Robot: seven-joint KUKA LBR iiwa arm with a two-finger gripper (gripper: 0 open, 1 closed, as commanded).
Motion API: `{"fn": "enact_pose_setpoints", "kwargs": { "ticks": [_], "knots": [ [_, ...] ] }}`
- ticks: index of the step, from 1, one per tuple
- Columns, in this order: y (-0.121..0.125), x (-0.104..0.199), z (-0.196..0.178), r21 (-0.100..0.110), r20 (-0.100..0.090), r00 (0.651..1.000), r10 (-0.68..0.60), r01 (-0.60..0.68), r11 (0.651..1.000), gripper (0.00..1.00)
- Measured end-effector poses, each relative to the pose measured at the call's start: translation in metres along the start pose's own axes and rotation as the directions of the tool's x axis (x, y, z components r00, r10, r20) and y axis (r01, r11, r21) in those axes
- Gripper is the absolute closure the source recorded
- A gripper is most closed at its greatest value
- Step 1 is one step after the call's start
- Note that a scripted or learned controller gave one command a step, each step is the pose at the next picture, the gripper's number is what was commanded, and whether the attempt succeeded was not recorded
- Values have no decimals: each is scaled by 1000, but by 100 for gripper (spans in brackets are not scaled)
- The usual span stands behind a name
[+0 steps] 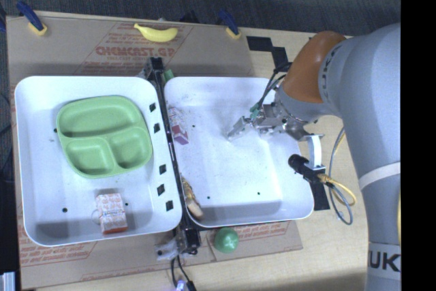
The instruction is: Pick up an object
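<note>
"CHEMCAST" is showing in red on the cardboard (pixel 129 50) — the end effector (pixel 240 129) is hovering over the right bin (pixel 225 174), grip state unclear.

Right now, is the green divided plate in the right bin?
No. The green divided plate lies in the left bin, with a small packet below it; the tool is over the right bin.

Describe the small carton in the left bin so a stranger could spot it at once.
Start at the left white bin, which holds a green divided tray. Below that tray, near the bin's front edge, lies a small carton, pale with reddish print. It is the bin's one boxy thing, far smaller than the tray.
</note>
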State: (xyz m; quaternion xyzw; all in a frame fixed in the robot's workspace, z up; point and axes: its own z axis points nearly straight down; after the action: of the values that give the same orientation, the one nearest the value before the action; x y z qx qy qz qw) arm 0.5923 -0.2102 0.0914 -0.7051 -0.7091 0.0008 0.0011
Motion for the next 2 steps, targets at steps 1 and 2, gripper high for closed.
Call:
{"fn": "enact_pose_setpoints", "kwargs": {
  "ticks": [1,2],
  "knots": [
    [2,-1,-90,-3,1,1000,0,0,1000,0],
    [56,-1,-127,-4,0,1000,0,0,1000,0]
  ]
}}
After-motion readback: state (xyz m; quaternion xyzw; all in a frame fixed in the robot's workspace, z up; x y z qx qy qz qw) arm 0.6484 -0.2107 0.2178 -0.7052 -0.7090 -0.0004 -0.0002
